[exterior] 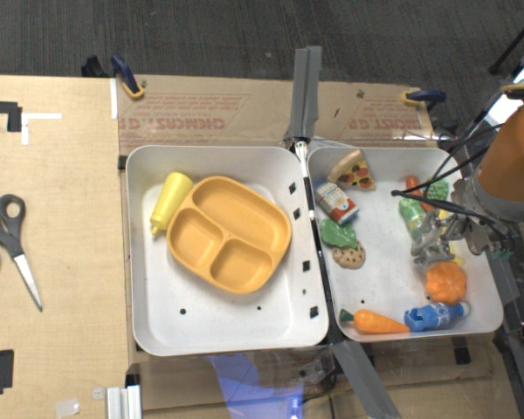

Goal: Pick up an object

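In the right bin (380, 297), the gripper (432, 243) hangs low; whether it is spread or closed, I cannot tell. Nothing looks lifted yet: the orange fruit (445, 282) lies just below it, the green packet (413, 216) just above.

- White bins (140, 321): 2
- Yellow divided tray (229, 234): 1
- Yellow bottle (169, 201): 1
- Pizza slice (353, 171): 1
- Cookie (349, 256): 1
- Carrot (377, 322): 1
- Blue bottle (435, 315): 1
- Orange fruit (445, 281): 1
- Scissors (16, 247): 1
- Blue clamps (127, 76): 2
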You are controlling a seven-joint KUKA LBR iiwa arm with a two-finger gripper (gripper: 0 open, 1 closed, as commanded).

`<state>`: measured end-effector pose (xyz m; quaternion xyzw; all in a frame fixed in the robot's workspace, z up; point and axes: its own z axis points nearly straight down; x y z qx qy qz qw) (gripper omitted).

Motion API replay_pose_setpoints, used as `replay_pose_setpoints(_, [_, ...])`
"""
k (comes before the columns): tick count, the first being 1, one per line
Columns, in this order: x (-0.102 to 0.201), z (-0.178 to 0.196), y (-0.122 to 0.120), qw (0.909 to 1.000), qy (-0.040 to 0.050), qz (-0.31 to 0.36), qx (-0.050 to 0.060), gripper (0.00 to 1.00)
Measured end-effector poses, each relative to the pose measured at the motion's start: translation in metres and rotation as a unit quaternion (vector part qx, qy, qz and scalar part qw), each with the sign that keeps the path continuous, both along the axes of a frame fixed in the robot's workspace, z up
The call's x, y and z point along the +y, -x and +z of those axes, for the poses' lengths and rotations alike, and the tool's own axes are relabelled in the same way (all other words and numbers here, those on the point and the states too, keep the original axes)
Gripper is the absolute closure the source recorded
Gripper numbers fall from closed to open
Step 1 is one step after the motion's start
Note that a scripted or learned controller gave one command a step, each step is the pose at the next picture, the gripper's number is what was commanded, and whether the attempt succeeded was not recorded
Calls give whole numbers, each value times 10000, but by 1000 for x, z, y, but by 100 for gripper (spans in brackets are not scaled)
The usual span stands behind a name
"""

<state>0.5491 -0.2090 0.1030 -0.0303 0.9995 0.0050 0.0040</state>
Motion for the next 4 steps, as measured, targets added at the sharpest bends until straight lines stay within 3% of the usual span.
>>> replay_pose_setpoints(1, [0, 0, 0, 10000, -2, 1, -4, 0])
replay_pose_setpoints(2, [31, -11, -15, 9998, 47, -190, 21, 0])
replay_pose_setpoints(3, [32, -1, -17, 9998, 53, -176, -3, 100])
replay_pose_setpoints(4, [32, -1, -17, 9998, 53, -177, -2, 0])
